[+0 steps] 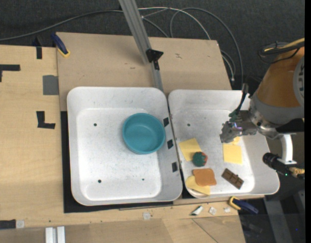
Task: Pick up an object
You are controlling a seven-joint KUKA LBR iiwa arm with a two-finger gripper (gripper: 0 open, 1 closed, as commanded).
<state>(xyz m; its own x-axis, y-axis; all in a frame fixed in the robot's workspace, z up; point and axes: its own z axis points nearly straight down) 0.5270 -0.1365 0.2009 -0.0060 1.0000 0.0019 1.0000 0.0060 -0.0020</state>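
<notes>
Two white bins were seen side by side on the bench, and every graspable small item was grouped in the right bin (195, 103), toward its near edge, presumably so that picks could be tried from one place. The left bin (82, 135) carried a teal bowl (143, 132), set near the bin's right wall. In the right bin, a yellow square piece (189, 147) was lying near the left wall, with a dark green ball (199, 159) touching its near corner. An orange block (204, 176) was resting on a pale yellow flat piece (196, 188) at the near left corner. A brown chocolate-like bar (232, 177) was placed close to the near edge, and a second yellow piece (233, 153) was lying nearer the right wall.

The gripper (231, 132) was positioned low over the right bin, just at the far edge of that second yellow piece, which was judged the likely target. No object was seen between its parts. Whether the fingers were spread or pressed together could not be told; the tip was dark, blurred and partly covered by the wrist. Contact with the yellow piece could not be confirmed either. The arm (281, 92) was cut off at the frame's right side. The pale piece under the orange block was mostly hidden, so its shape was left unclear.
</notes>
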